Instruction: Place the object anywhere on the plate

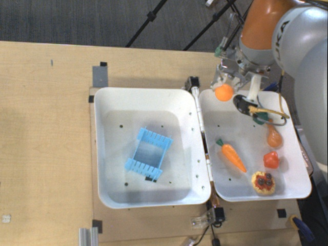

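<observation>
From my remote station I saw the arm (pixel 287 29) reaching over the far corner of the right bin (pixel 241 132), with the tool (pixel 237 86) low above that corner. An orange ball (pixel 223 93) sat directly at the tool, touching it or just beside it. I took this ball for the object of the task. I could not tell how far the tool was open, and I could not tell whether it really had the ball or was only standing next to it.

The blue plate (pixel 148 154) lay in the middle of the left bin (pixel 118 178), well apart from the ball, on the other side of the wall between the two bins. A carrot (pixel 233 158) and some other small toys lay in the right bin, nearer to me than the tool.

In my judgement the step in hand was the pick, at its beginning or just at the grasp. The placing was not yet done. The next move called first for a sure hold on the ball, which is round and may roll away. Then it called for a lift high enough to pass the bin walls, a travel to the left, and a release above the plate.
</observation>
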Tool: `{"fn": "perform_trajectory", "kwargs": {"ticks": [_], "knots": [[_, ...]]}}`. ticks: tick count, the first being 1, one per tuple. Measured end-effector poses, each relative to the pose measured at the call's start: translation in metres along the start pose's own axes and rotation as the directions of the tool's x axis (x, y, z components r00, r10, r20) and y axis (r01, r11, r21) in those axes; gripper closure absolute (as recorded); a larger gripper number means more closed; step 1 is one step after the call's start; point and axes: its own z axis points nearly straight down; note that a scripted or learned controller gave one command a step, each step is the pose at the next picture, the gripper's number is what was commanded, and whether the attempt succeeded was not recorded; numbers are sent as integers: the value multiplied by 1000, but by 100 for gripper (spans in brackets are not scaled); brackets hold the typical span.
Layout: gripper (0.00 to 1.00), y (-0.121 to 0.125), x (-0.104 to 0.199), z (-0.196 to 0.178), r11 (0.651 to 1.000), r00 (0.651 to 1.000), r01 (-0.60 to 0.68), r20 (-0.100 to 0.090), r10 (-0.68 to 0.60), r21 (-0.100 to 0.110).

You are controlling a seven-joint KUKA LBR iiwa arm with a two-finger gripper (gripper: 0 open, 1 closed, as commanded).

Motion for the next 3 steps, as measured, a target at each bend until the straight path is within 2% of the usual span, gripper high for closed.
{"fn": "perform_trajectory", "kwargs": {"ticks": [3], "knots": [[100, 3, 5, -35, 1000, 1000, 9, -10, -9, -13]]}}
